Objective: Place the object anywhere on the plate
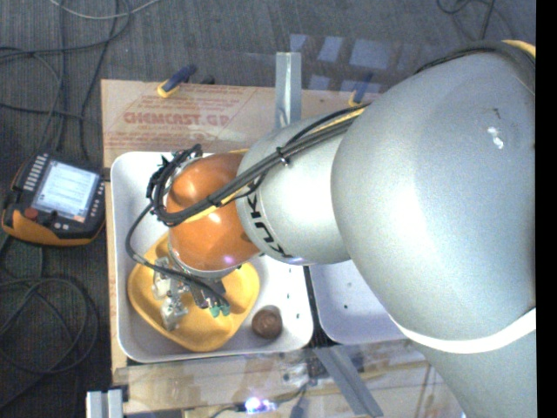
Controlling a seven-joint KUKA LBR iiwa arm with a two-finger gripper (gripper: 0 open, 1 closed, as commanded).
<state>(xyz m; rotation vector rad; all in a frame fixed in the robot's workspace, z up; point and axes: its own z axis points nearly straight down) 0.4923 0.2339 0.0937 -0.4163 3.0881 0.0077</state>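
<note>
The round brown object (266, 321) shows no long axis; my gripper (178, 307) hangs over the plate (237, 307), its opening unclear

Orange pendant (57, 200), floor cables (52, 307), cardboard sheet (191, 120)

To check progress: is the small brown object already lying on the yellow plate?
No, the brown object lies on the bin floor just beside the yellow plate.
</note>
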